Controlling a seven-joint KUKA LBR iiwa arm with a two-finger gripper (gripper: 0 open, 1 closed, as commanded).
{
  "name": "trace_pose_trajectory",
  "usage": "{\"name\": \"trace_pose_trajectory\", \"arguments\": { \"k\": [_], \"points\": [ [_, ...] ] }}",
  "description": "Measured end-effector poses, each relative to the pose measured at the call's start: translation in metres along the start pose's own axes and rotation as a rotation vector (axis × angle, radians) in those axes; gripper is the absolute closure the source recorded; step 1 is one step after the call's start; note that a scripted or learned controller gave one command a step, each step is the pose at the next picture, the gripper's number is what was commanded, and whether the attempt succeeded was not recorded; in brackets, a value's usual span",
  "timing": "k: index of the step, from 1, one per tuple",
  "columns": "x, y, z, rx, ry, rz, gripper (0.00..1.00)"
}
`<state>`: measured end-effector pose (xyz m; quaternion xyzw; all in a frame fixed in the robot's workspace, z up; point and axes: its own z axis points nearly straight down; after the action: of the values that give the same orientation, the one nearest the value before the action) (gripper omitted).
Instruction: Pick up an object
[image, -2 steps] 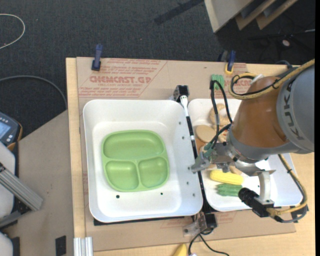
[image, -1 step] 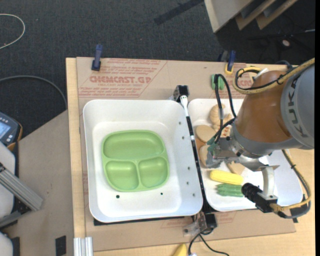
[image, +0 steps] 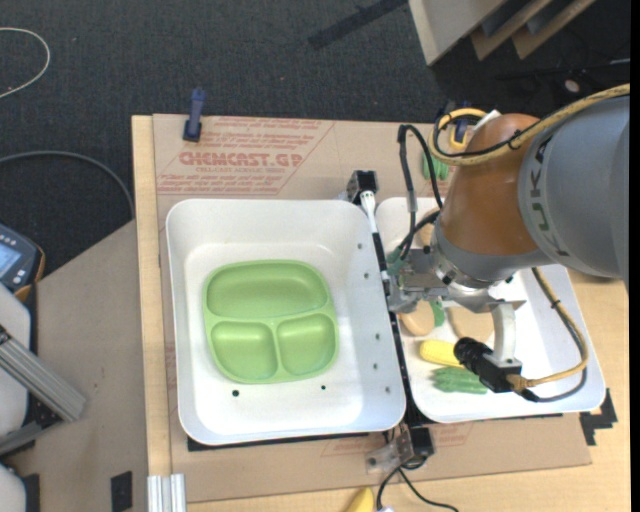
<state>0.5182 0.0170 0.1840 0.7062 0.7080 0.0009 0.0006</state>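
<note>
A pale-green three-compartment plastic plate (image: 268, 320) lay in the left white bin (image: 190, 300). Your target, a small yellow plastic piece (image: 436, 351), sat at five o'clock of the gripper (image: 420, 295), whose opening you could not tell. Centring over it before descending looked wise.

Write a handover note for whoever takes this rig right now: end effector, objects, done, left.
End effector: down in the right bin, near its left wall; grip state cannot be told.
Objects: tan piece beside it, yellow piece and green piece nearer the camera; green divided plate in the left bin.
Done: no pick confirmed.
Left: grasp and lift one object.
</note>
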Motion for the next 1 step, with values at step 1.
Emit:
{"name": "trace_pose_trajectory", "arguments": {
  "k": [1],
  "points": [
    [-0.0126,-0.0382,-0.1114,-0.009,0.0,0.003,1.0]
  ]
}}
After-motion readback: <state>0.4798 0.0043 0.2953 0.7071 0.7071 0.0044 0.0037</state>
